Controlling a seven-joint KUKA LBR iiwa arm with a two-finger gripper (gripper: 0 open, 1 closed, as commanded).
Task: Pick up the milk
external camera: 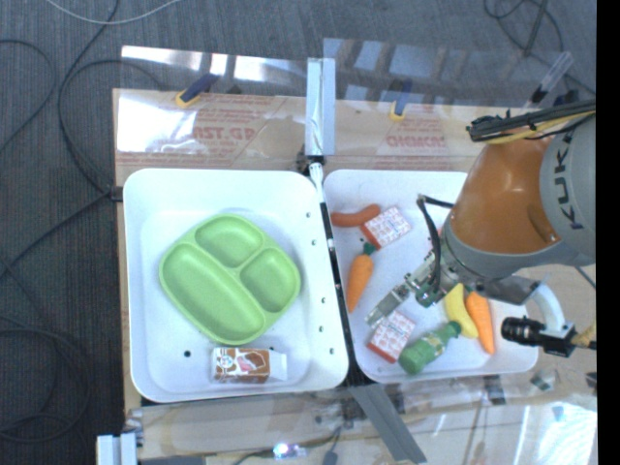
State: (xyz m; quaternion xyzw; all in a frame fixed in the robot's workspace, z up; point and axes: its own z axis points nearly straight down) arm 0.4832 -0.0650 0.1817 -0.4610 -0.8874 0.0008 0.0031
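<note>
I see the tool low over the right bin, a metal finger assembly slanting from the wrist down toward about 8 o'clock; I cannot tell from this slant whether it is open or closed, and nothing sits visibly in it. The milk is a small brown-and-white carton lying flat in the left bin, near that bin's front wall, just at 6 o'clock from the green plate. From the tool the milk lies at roughly 8 o'clock, well apart, across the divider between the bins. Its long axis runs 3-to-9, so I judge the tool would need to close across the short 12-to-6 span. Left bin holds the three-compartment plate, nothing in its compartments, and the milk. Right bin holds a sausage, two red-and-white boxes, an orange carrot, a green bottle, a banana and a second carrot.
</note>
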